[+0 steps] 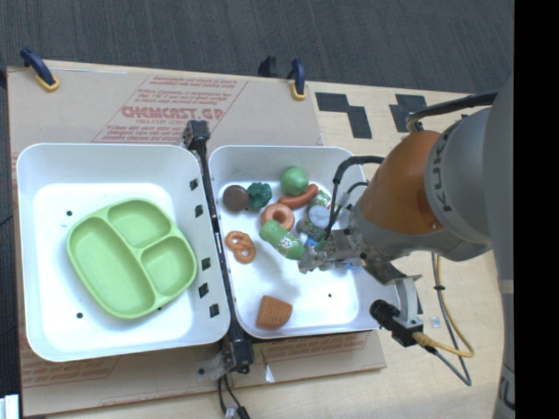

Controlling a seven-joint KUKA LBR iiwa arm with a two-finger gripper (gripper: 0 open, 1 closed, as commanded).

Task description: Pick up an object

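The right bin [336, 317] holds several toy foods: a green ball [295, 180], a brown ball [235, 198], a dark green broccoli piece [258, 194], an orange sausage [299, 199], an orange ring [278, 215], a pretzel [241, 246], a light green piece [278, 236] and a brown waffle square [274, 312]. My gripper [316, 253] is low in this bin, at the right side of the central cluster, right beside the light green piece. The arm's grey and orange wrist [410, 195] covers the bin's right side.
The left bin [35, 321] holds a light green divided plate [131, 256]. A black divider clamp [205, 225] runs between the bins. Cables [445, 339] trail off the arm at the lower right. Cardboard [175, 103] lies behind the bins.
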